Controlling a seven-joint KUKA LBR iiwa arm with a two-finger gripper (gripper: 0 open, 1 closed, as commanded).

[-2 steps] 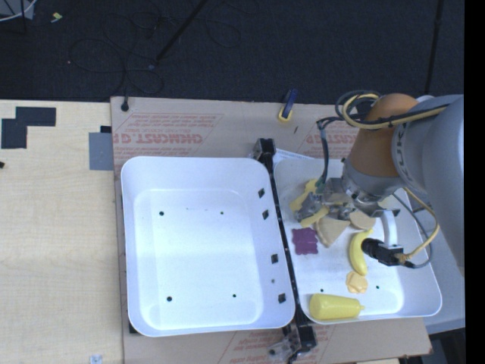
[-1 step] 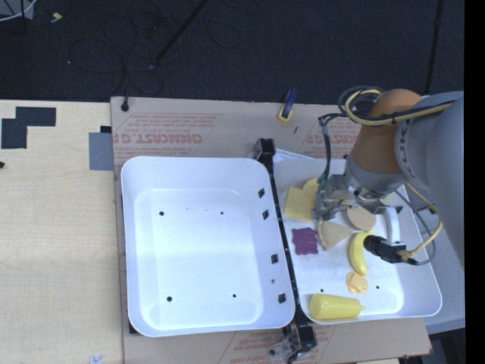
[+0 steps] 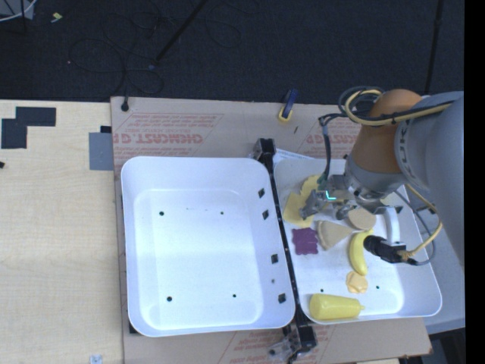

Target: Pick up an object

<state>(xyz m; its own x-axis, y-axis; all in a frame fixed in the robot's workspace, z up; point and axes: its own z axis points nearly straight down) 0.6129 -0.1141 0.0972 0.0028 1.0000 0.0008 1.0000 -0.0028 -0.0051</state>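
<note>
Jaws (image 3: 312, 203) low in the right bin (image 3: 424, 298), just above the purple piece (image 3: 305, 240) — their spread unreadable — crowded yellow and tan pieces risk a glancing, empty close.

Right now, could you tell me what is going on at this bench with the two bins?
The grey KUKA arm with the orange band is reaching into the right-hand white bin, its gripper low over a cluster of small items near the bin's upper left. That bin holds a yellow banana-shaped toy, a purple block, a tan wedge piece and a yellow rounded block near the front. Whether anything is gripped cannot be told. The left-hand white bin sits alongside.
</note>
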